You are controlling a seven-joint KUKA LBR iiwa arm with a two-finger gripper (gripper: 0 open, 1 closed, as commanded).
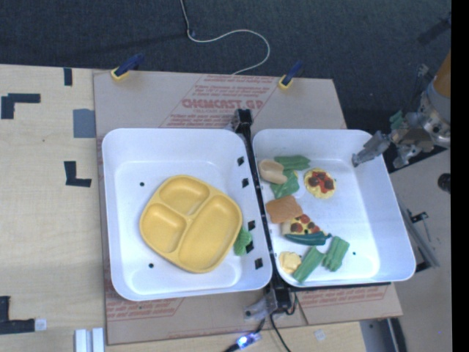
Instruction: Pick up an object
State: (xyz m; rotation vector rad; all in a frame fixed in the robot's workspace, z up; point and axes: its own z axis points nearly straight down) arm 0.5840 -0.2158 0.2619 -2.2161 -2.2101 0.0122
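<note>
Hovering at the right bin's [370, 218] upper right rim, the end effector [366, 152] grips nothing visible; its finger state cannot be told. Toy foods [300, 215] cluster along the bin's left side, clear of it.

In the right bin [381, 218], the toy foods [300, 211] crowd the left half, close to the wall shared with the left bin [121, 196]. The pieces touch or overlap, so little room stays between them. The right half of this bin is bare white floor, open from above. The gripper [366, 155] hangs over its upper right rim. In the left bin, the yellow divided plate [190, 222] takes the middle; a bare strip runs around it. A small green piece [242, 240] lies between the plate and the shared wall.
</note>
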